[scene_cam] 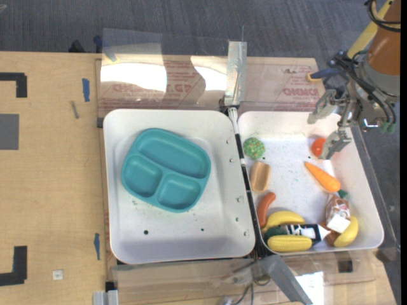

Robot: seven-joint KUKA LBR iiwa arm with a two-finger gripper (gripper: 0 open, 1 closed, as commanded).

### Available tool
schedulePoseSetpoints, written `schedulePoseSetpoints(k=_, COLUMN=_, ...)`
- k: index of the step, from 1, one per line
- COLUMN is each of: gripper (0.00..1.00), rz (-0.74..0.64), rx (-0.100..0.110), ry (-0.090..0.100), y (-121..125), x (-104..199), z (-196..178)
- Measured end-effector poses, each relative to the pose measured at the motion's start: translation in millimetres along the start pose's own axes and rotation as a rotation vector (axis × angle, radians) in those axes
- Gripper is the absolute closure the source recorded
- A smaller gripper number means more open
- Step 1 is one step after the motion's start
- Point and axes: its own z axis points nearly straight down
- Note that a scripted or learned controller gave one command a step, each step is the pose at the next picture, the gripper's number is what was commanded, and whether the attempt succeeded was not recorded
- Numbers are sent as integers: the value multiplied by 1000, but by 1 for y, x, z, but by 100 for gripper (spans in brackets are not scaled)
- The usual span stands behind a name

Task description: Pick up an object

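Toy food fills the right bin, and any piece of it would serve as the object to be picked up. Nearest lies a corn cob beside a dark block, with a banana just behind and a second banana at the near right corner. A wrapped packet rests against that second banana. A red sausage is seen slanting along the left wall, and a tan bread-like piece stands just beyond it. Farther back an orange carrot lies tilted in open floor, then a green ball near the left wall and a small red tomato toward the far right.

These pieces are judged to be light, hollow plastic: stiff, smooth and somewhat slippery, not fragile. The tomato is best taken across its middle; being round, it may be squirted sideways if pinched off-centre.

The gripper is seen at the far right of the bin, directly above and just right of the tomato. Its fingers appear spread apart, and nothing is held between them. Whether a fingertip touches the tomato cannot be told. The left bin holds a teal divided plate.
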Motion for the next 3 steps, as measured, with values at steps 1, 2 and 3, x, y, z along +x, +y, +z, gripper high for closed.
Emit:
schedulePoseSetpoints(k=1, gripper=0, rz=12, rx=-3, ry=13, y=-45, x=-4, z=124)
schedulePoseSetpoints(k=2, gripper=0, rz=28, rx=1, ry=-5, y=-65, x=25, z=185)
schedulePoseSetpoints(k=3, gripper=0, rz=46, rx=0, ry=-5, y=-18, x=38, z=185)
